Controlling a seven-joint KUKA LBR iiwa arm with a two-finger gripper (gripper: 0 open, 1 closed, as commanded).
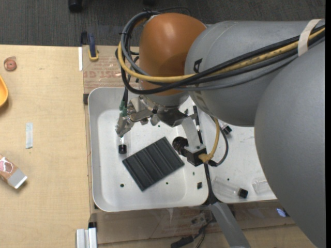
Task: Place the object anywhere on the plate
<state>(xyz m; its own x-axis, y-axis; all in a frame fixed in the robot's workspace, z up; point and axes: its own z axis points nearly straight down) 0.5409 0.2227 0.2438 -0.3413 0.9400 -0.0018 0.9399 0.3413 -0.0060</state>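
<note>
A dark grey ribbed rectangular plate (153,163) lies flat and turned at an angle in the left white bin (103,190). My gripper (124,125) hangs over the bin's left part, just above and left of the plate's upper corner. A small black piece (122,149) sits right below the gripper, beside the plate's left corner; I cannot tell whether it is held or resting on the bin floor. The arm's orange band (165,50) and grey body cover the back of the bin.
The right bin (243,187) holds a few small clear and black bits. On the wooden bench to the left lie a silver strip (29,136), a wrapped packet (11,172) and a small disc (9,63). Yellow and black cables (209,154) dangle by the wrist.
</note>
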